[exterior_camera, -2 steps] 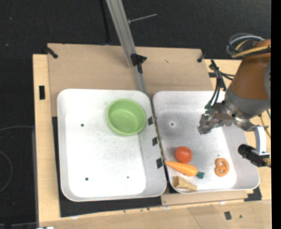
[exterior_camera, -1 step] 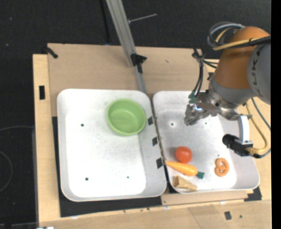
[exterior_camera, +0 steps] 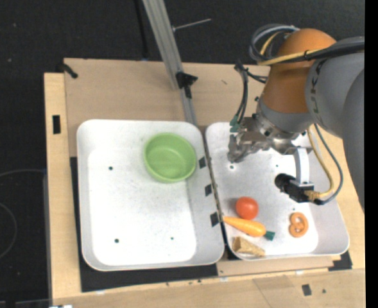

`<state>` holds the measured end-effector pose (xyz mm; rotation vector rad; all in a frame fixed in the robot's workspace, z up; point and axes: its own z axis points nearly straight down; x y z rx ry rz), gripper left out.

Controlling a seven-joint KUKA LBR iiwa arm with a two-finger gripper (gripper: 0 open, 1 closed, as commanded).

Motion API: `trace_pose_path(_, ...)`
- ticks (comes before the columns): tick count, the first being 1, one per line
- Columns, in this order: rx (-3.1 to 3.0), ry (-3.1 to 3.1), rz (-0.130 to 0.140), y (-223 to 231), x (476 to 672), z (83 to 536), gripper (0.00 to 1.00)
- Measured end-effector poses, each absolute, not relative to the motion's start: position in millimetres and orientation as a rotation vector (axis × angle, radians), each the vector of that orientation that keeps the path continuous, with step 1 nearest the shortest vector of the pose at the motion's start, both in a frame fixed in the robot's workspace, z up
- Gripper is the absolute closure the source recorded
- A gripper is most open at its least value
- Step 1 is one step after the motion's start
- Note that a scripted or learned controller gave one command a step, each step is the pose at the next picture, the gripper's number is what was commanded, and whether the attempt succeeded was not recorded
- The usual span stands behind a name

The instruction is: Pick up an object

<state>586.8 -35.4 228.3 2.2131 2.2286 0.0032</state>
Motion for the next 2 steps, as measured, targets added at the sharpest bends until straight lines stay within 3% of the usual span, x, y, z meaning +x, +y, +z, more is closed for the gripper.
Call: trace_pose_path(2,2.212,2.23,0.006,66.9,639.0,226.9,1.0)
